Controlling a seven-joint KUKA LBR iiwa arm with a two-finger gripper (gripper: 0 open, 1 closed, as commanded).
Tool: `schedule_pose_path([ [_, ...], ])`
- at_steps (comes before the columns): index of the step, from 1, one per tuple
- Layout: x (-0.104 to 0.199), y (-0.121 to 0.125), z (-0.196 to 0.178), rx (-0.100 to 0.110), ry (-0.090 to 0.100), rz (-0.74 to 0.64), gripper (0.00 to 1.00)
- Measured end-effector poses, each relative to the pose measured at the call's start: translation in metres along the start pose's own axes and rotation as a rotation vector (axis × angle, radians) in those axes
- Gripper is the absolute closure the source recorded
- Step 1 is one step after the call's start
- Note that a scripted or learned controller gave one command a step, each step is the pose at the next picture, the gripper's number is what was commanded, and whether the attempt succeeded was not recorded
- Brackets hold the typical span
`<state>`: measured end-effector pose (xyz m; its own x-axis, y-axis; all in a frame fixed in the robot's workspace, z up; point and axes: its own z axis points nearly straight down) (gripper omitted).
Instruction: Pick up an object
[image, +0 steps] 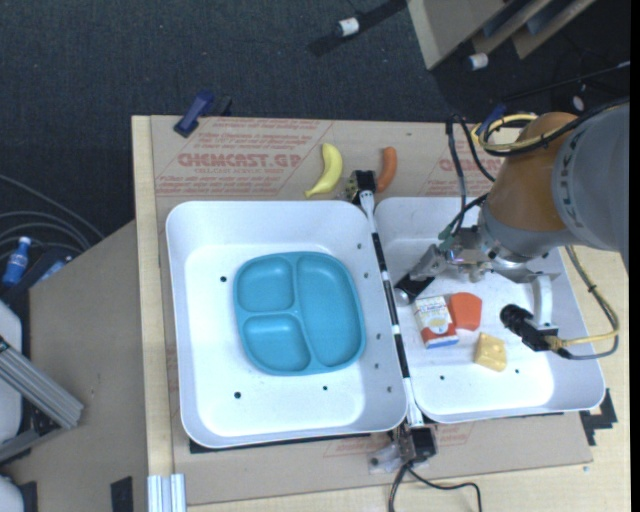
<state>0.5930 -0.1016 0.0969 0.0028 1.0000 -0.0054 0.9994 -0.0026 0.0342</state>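
Two white bins are sitting side by side on a brown sheet (250, 140) that is lying on the counter (95, 290); the sheet is bearing red print reading "CHEMCAST G.P", and further red lettering near the arm is too faint to read. The left bin (190, 330) is holding one blue plate (298, 312) with three compartments. The right bin (520, 385) is holding three small things: one white carton (435, 321) with a red panel, its print too small to read; one orange block (466, 310) lying just beside the carton; and one yellow wedge (490, 352) resting near the block, towards the front. The grey arm (590, 180) is reaching in from the right and covering the bin's back right part, with dark cables crossing over it. The claw (437, 262) is hanging low over the back of the right bin, near the carton; whether it is released or clenched cannot be told. Behind the bins, one banana (325, 170) and one orange stick (386, 168) are lying on the sheet, and one blue object (195, 113) is resting at its far corner.
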Motion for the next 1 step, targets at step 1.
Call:
schedule_pose_path([
  [1,0.0033,0.0028,-0.0127,-0.004,0.007,-0.002,1.0],
])
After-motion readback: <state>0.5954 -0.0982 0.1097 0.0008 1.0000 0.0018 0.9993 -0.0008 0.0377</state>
